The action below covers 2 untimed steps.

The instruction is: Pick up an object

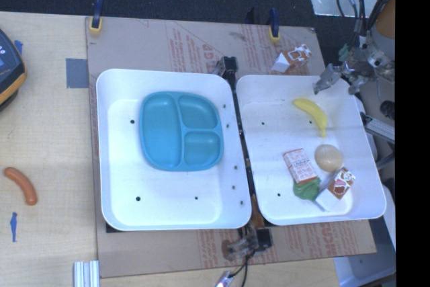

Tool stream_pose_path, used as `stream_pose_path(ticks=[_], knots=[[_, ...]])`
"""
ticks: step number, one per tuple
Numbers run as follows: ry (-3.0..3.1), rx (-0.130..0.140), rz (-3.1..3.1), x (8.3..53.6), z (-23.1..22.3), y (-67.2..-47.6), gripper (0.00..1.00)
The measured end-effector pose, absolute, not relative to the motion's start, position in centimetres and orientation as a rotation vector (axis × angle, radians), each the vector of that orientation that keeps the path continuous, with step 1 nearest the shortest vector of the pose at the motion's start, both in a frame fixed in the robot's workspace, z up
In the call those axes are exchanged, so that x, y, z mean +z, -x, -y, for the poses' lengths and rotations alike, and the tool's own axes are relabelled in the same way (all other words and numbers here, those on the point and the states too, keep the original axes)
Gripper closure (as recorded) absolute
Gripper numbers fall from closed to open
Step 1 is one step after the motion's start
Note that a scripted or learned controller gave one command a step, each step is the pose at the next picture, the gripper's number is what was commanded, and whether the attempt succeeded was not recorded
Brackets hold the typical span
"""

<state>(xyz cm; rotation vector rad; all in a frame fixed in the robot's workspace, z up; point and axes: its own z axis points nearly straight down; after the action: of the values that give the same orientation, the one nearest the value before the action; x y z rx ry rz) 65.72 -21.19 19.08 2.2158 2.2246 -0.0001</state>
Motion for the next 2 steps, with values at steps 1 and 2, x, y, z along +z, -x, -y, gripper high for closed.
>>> stream_pose_path(ticks=[1, 2], knots=[[-2.217, -0.005, -2.230, 12.0, 21.1, -65.6, 0.00], [-2.218, -0.005, -2.230, 9.2, 20.0, -65.6, 0.00]])
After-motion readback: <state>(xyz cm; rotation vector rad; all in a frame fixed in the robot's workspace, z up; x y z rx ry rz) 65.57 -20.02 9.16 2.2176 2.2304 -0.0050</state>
